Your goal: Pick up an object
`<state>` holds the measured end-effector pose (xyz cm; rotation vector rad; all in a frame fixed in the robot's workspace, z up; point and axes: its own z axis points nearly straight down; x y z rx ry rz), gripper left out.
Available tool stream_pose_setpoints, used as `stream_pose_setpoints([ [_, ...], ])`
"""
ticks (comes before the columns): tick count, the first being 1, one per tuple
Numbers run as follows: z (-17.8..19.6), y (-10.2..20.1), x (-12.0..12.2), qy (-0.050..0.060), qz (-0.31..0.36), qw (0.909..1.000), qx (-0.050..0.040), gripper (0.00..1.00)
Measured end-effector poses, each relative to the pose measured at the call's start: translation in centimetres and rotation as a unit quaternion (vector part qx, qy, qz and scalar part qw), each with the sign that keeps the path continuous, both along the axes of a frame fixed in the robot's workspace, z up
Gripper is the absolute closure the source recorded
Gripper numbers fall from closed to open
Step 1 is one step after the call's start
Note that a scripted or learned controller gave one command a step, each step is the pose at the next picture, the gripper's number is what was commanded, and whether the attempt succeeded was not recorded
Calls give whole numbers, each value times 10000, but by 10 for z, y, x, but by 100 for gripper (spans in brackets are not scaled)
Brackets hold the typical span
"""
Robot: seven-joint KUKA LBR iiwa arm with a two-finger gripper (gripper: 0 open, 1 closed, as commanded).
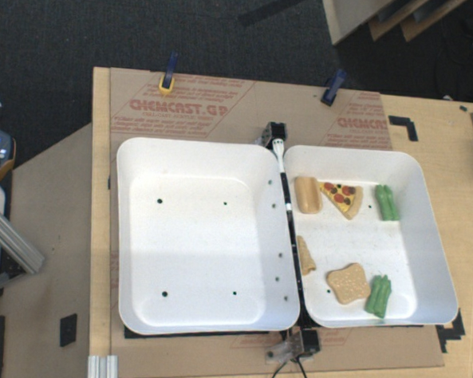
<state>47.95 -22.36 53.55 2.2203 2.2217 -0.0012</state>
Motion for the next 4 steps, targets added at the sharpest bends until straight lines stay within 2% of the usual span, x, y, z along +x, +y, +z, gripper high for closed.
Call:
stream_pose_setpoints([
  [1,0,0,0,0,0,10000,0,0],
  [2,11,0,1,-27,3,10000,-20,100],
  [3,11,0,1,-21,4,10000,-18,0],
  [4,22,0,1,-50,6,10000,-38,100],
])
